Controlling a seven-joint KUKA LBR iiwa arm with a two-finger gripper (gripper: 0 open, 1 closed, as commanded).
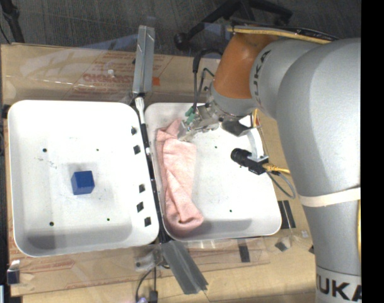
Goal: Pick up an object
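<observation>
The end effector (pixel 193 124), finger state indeterminate, sits at the top end of the pink cloth (pixel 178 175), whose long axis extends down the right bin (pixel 261 213).

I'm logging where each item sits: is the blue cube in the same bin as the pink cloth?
No. The blue cube lies in the left bin, while the pink cloth lies in the right bin.
</observation>
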